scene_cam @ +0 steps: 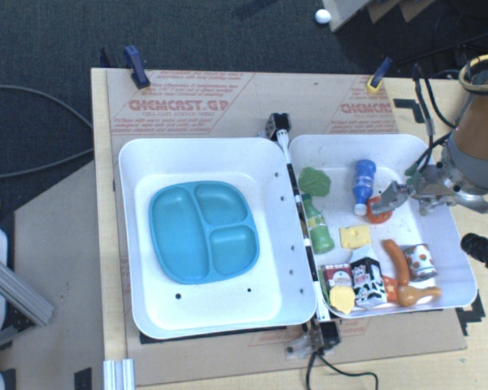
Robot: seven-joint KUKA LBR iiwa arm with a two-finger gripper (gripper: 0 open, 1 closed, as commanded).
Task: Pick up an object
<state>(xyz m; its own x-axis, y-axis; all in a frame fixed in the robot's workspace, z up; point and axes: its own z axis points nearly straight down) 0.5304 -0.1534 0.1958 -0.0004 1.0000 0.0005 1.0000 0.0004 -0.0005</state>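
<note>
Nearest the camera, along the near wall of the right-hand bin [463, 295], a cluster of toy groceries is lying: a yellow disc [342, 300], a small red-and-white carton [337, 277], a black-and-white carton [368, 282], an orange sausage [395, 262], an orange carrot-like piece [415, 296] and a little can [422, 258]. All of these are sitting on the camera side of the gripper [387, 197], well apart from it.

The grey arm [471, 149] is reaching in from the view's right, and its gripper is hanging over the middle of that bin. A small red object [378, 213] is lying directly at the gripper's tip, touching it or just under it. Whether the gripper is clenched, released or grasping this red object cannot be told at this slant.

Just beyond the tip, toward the far wall, a blue bottle [363, 182] is lying. A yellow cheese block [356, 236] is resting near the tip on the camera side. Further toward the view's left, a green leafy piece [314, 181] and a green bottle [317, 231] are lying along the bin's inner wall.

The left-hand bin [138, 177] is holding a blue divided plate [203, 231], far from the gripper.
</note>
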